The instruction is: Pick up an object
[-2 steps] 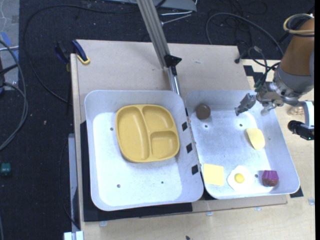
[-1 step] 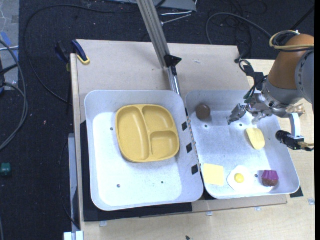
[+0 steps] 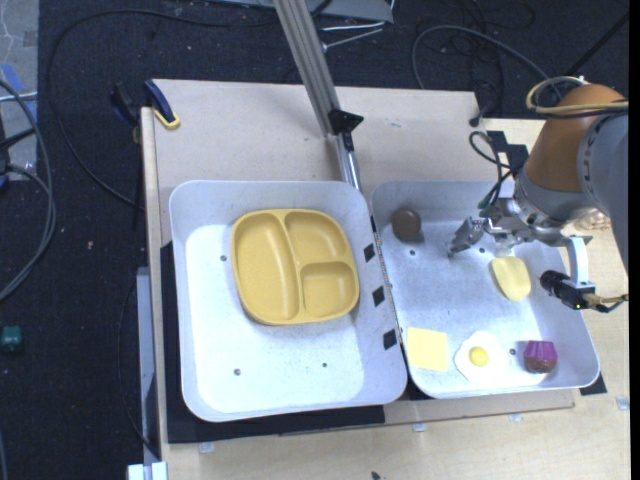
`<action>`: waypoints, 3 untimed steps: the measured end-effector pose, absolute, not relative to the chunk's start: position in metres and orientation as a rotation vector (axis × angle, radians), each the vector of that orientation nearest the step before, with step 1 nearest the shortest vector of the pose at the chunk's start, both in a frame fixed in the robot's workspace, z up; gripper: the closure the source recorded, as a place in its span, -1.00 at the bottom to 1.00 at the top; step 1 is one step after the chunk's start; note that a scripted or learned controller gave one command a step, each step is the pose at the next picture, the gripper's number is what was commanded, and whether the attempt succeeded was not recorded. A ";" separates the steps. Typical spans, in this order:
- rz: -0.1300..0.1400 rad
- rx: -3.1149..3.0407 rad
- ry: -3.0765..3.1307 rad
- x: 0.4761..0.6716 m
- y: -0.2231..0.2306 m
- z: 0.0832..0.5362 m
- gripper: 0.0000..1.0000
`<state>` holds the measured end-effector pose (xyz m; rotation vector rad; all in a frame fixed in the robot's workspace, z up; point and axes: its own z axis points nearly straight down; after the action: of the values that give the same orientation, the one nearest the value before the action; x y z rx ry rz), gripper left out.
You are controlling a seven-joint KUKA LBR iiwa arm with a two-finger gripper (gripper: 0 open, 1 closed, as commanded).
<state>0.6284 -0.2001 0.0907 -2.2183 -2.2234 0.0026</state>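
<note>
Lying along the near edge of the right bin (image 3: 560, 313): a flat yellow cheese slice (image 3: 428, 349) by the near-left corner, a toy fried egg (image 3: 480, 358) beside it, a small purple piece (image 3: 539, 357) by the near-right corner.
Right bin, middle: a pale yellow oblong piece (image 3: 511, 278), apart from the three nearer toys.
Gripper (image 3: 466, 239): low over the right bin, just beyond the oblong piece; whether its fingers are parted or closed cannot be told, and nothing is seen between them.
Far-left corner of right bin: a round brown toy (image 3: 406, 225).
Left bin (image 3: 200, 298): a yellow divided plate (image 3: 296, 266), three compartments.
Writing: no label or brand can be read.
</note>
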 end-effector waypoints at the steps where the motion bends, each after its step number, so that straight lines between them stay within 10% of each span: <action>1: -0.001 -2.220 -2.228 0.630 -0.200 0.103 1.00; 3: -0.006 -2.222 -2.230 0.632 -0.194 0.209 1.00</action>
<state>0.6317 -0.1941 0.2089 -2.2220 -2.2305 -0.0056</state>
